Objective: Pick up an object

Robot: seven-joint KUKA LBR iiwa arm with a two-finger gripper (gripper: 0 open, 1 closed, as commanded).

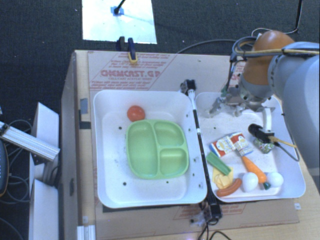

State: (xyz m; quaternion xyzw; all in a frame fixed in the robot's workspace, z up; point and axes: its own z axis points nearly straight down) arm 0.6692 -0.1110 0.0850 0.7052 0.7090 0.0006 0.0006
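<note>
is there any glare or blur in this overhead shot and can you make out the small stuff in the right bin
Camera view: a white sheet beyond the bench is blown out by glare; both bins' white floors look washed out; the whole picture is slightly soft, so the carton print is unreadable, though the carrot and eggs stay recognisable.

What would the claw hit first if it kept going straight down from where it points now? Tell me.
Probably bare floor of the right bin. The claw hangs over the bin's far end, and the carton lies nearer the camera, outside that line. Depth is hard to judge from this slanted view.
</note>
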